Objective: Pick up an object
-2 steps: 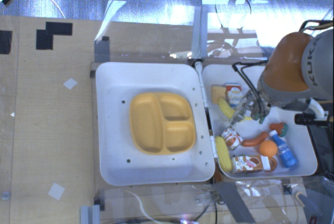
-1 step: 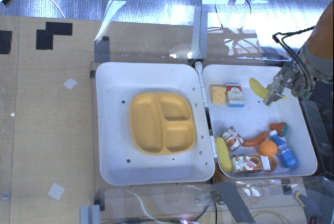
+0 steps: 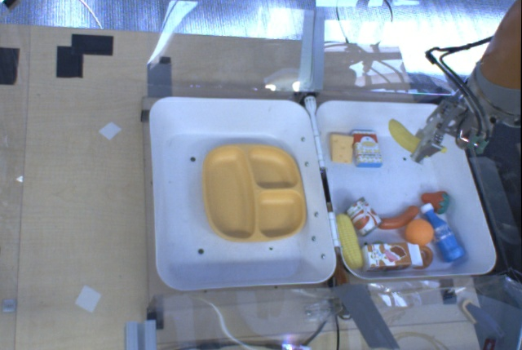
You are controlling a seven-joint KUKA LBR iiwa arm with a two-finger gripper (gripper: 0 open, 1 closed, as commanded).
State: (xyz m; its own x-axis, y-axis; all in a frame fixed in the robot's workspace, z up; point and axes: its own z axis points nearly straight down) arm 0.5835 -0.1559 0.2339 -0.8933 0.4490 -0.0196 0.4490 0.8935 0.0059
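At the frame's right, inside the right bin [image 3: 481,214], the gripper [image 3: 427,146] grasps the banana [image 3: 402,135] between its fingers.

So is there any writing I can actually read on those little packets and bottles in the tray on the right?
No text can be read in this view.
Red and white carton: printed label, too blurred to read.
Small can: label too small to read.
Box lying at the front: printing blurred.
Blue bottle: no legible label.
Black shapes on the bench: plain marks, not letters.
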